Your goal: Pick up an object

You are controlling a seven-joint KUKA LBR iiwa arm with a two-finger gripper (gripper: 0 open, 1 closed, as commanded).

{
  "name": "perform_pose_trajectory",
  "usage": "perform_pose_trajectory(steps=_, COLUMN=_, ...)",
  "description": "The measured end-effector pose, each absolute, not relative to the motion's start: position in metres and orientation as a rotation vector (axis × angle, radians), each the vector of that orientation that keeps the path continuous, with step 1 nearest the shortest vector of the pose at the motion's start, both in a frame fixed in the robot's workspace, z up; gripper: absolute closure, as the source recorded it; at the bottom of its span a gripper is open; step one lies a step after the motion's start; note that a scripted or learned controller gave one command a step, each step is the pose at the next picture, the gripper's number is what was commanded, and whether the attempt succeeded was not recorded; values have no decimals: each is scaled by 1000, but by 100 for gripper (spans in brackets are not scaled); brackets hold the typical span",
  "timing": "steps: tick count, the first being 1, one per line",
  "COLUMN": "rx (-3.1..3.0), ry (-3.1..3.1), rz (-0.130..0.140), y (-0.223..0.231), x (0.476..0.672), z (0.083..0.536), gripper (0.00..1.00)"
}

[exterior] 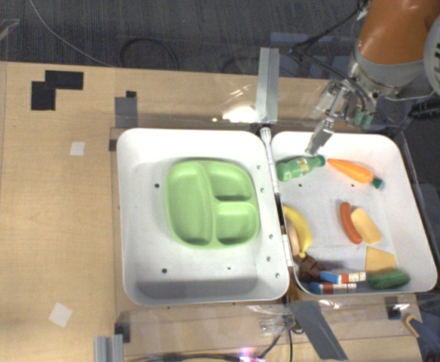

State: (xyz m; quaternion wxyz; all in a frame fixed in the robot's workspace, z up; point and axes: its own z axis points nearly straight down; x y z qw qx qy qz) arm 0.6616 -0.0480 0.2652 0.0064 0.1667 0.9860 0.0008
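Note:
The right bin (401,153) holds several toy foods. A green bottle (299,167) lies on its side at the bin's top left, against the divider. An orange carrot (352,171) lies just to its right. My gripper (334,127) hangs above the bin's far edge, just up and right of the bottle, open, with nothing between its fingers. One thin finger (320,137) points down towards the bottle's cap end without touching it.
Also in the right bin: a banana (299,230), a red sausage (349,222), a yellow bread piece (366,226), a cheese wedge (380,259), a green vegetable (388,280), a red-and-blue tube (340,279). The left bin (141,270) carries a green divided plate (211,203).

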Motion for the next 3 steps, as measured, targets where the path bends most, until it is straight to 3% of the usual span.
perform_pose_trajectory(steps=1, rx=356, ry=3121, rz=0, y=-75, x=585, z=199, gripper=0)
perform_pose_trajectory(steps=2, rx=362, ry=3113, rz=1, y=-114, x=551, z=97, gripper=0)
perform_pose_trajectory(steps=3, rx=740, ry=3083, rz=-9, y=-121, x=652, z=89, gripper=0)
